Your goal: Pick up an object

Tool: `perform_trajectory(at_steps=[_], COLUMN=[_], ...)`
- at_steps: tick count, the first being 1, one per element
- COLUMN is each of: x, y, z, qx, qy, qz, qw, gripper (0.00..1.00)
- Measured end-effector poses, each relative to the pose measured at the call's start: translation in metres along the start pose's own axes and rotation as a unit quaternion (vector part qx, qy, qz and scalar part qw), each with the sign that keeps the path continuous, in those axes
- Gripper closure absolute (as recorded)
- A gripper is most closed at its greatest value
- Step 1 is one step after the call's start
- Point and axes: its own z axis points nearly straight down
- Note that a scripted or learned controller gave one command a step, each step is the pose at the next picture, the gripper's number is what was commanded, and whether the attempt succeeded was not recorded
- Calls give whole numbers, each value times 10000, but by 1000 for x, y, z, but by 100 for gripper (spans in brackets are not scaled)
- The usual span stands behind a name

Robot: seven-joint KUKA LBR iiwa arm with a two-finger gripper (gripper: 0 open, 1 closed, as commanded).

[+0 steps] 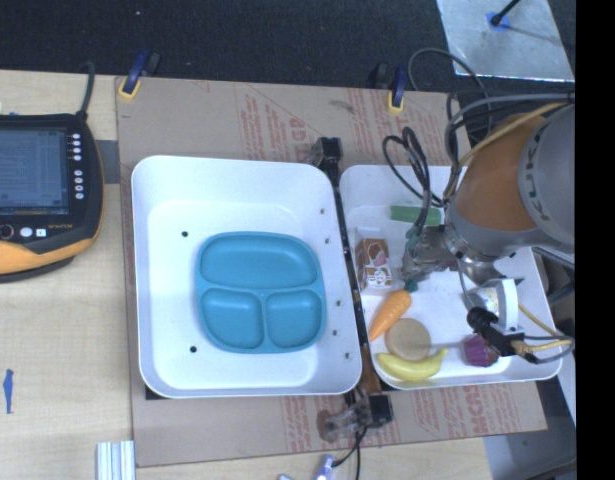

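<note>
The right bin (359, 190) holds several toy foods: an orange carrot (389, 314), a yellow banana (411, 366), a tan round piece (408, 338), a purple item (478, 350), a brown-and-white packet (373, 262) and a green flat piece (407, 212). My gripper (419, 260) hangs low in this bin, just above and to the right of the carrot's top end, beside the packet. The grey arm with its orange band (497, 183) covers the bin's right part. I see nothing held by the gripper.
The left bin (157, 268) holds a blue divided plate (259, 290). A tablet-like pendant (37, 193) lies on the bench at the far left. Black cables (412, 158) loop over the right bin's back edge. Clamps sit at the cardboard's back edge.
</note>
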Motion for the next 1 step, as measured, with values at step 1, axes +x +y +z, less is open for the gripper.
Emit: perform_trajectory(at_steps=[1], x=[-2], y=[0], z=[0], qx=[-1], qy=[-20], qz=[9], qw=[10000], gripper=[0])
